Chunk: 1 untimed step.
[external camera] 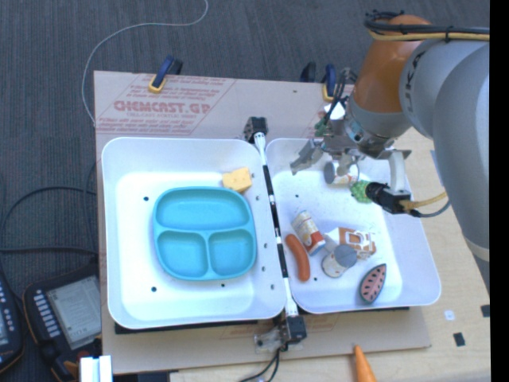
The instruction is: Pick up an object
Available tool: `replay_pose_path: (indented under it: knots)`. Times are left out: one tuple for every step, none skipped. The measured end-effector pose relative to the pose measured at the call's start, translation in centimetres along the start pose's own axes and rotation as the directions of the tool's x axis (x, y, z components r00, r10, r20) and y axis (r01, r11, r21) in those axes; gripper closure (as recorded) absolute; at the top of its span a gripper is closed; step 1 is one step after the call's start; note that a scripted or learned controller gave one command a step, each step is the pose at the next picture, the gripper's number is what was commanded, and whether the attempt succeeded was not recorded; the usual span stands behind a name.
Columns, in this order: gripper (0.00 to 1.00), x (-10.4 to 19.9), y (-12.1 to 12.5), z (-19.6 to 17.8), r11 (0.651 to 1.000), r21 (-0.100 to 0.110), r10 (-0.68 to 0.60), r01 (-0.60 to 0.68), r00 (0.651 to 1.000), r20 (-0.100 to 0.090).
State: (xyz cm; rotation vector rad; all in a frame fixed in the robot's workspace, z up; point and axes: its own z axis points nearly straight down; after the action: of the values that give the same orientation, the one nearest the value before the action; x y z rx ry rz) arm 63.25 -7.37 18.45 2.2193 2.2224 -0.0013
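Note:
My gripper point(339, 168) hangs low over the far end of the right bin point(413, 293), just above a small tan object point(344, 180). A green piece point(362, 190) lies right beside it. Nearer the front of that bin are a small can point(306, 231), a red sausage point(298, 258), an orange-and-white packet point(359, 241), a grey disc point(344, 255) and a dark oval piece with a pink rim point(372, 283). The left bin point(127, 293) holds a blue divided plate point(205, 233) and a yellow wedge point(237, 181).
The bins meet at a central ridge with a black rod point(269, 197) lying along it. The arm's grey body and orange band point(390, 62) loom over the right bin's far corner. An orange object point(362, 364) lies on the board in front of the bins.

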Motion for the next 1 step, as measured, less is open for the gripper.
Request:
replay_pose_path:
  knots:
    - [0.00, -7.00, -4.40, 9.69, 1.000, -0.003, 0.001, -0.001, 1.000, 0.001]
